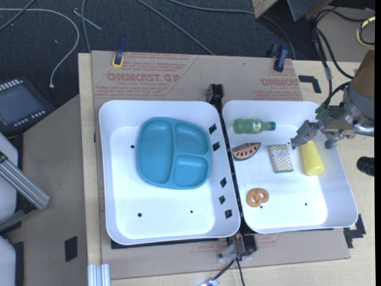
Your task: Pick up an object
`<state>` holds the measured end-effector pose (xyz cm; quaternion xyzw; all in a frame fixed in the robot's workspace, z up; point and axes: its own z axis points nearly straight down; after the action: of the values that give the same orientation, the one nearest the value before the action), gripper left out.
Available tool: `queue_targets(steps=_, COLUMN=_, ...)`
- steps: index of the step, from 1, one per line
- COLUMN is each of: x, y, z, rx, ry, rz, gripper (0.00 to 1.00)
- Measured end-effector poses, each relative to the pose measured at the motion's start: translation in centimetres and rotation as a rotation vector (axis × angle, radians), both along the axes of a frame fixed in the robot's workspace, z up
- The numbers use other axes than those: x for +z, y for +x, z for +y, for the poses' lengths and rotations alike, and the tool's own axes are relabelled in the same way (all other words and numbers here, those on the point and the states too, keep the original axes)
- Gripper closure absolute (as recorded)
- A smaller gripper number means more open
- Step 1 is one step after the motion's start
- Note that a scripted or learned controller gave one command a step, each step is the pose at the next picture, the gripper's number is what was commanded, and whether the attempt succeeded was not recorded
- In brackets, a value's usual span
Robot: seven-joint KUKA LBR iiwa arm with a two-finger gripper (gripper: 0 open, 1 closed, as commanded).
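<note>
The right bin holds a green bottle lying on its side, a watermelon slice, a speckled green-and-tan block, a pretzel and a yellow banana-like piece. My gripper hangs over the bin's right side, just beyond the yellow piece's far end. Its two dark fingers are spread apart, open, with nothing between them. In the left bin lies a blue divided plate.
A black divider with clips runs between the two bins. Blue clamps hold the cardboard base at the back. Cables trail across the dark floor behind, and a screen sits at far left.
</note>
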<state>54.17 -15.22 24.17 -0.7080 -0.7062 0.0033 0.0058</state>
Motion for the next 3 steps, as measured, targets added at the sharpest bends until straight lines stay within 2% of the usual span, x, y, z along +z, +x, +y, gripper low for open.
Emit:
queue_targets(steps=1, x=0.6, y=0.2, z=0.0, rx=0.003, ry=-0.002, rz=-0.012, gripper=0.0)
queue_targets(steps=3, x=-11.0, y=1.1, z=0.5, rx=0.002, ry=-0.001, rz=-0.005, gripper=0.0)
